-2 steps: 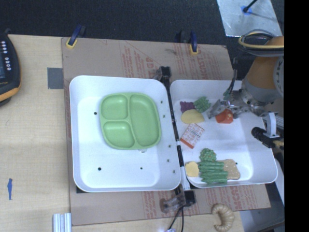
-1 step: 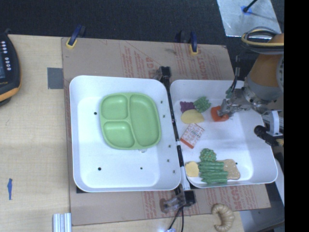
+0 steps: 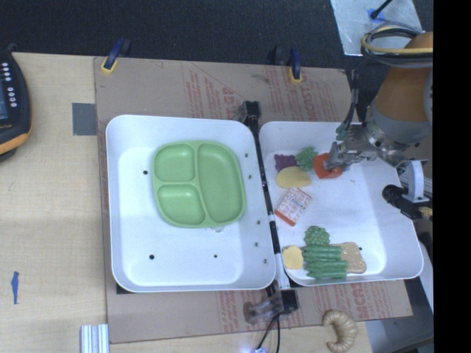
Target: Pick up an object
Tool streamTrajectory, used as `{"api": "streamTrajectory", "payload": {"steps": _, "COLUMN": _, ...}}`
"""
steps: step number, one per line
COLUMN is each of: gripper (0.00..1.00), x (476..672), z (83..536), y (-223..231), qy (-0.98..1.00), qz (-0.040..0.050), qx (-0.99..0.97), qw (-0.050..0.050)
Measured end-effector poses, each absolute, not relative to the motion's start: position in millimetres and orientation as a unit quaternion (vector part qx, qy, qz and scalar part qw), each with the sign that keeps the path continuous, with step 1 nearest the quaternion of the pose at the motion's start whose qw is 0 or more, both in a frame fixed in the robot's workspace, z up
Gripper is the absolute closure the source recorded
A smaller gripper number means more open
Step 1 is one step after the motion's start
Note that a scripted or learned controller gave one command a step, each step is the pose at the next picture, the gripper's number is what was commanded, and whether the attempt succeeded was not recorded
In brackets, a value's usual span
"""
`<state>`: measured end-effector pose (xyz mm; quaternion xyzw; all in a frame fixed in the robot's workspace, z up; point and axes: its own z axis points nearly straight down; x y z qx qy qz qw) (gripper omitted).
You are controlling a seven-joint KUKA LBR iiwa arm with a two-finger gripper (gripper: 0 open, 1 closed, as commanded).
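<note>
While the green plate (image 3: 199, 183) sat in the left bin (image 3: 125, 197), the gripper (image 3: 337, 157) stood over an orange-red piece (image 3: 325, 166) in the right bin (image 3: 383, 241), finger state indiscernible.

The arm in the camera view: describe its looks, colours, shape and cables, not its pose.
The arm is thick and rounded, with a broad orange band over a grey wrist section. A yellow and a dark cable loop across its top. Below the grey part sits a smaller metallic gripper of silver and dark parts, narrowing downward. A black bracket-like piece juts out beside it, with a white part above.
</note>
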<state>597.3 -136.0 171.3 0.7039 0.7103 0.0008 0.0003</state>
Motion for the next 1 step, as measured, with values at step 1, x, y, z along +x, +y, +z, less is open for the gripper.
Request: {"api": "streamTrajectory", "payload": {"steps": 1, "gripper": 1.00, "x": 572.5, "z": 216.9, "y": -62.5, "qy": 0.711, "qz": 0.0006, "qx": 0.703, "qw": -0.001}}
